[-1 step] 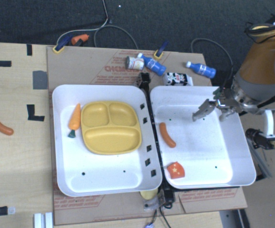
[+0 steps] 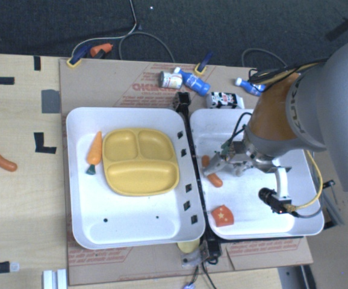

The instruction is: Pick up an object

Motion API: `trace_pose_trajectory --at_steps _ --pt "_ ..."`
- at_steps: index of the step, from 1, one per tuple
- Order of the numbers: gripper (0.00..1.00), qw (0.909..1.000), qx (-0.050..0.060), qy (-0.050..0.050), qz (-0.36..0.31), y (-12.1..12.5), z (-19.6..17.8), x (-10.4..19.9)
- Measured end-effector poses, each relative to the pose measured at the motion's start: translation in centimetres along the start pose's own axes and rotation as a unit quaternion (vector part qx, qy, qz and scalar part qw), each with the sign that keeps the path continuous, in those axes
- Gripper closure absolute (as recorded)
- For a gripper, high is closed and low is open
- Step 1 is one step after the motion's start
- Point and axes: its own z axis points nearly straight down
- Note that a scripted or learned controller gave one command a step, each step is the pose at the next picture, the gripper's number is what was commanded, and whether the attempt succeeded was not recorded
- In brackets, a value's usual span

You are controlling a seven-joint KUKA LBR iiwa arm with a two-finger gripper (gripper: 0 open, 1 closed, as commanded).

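On the bench, the right bin (image 2: pixel 255 224) holds the arm's tool (image 2: pixel 222 161), low over its left part. Just below-left of the tool lies a small orange sausage (image 2: pixel 214 179), long axis slanting down-right. Whether the tool is open or closed, I cannot tell.

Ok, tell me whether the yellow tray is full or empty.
Empty: all three compartments of the tray show bare yellow; the carrot lies beside it.
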Motion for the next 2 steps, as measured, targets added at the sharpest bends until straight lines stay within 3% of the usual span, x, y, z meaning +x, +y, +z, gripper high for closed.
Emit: trace_pose_trajectory --at_steps 1,2 --pt "0.00 1.0000 -0.006 -0.003 0.002 1.0 1.5 -0.3" --pt "1.00 0.9999 -0.009 -0.005 0.003 1.1 0.3 -0.4"
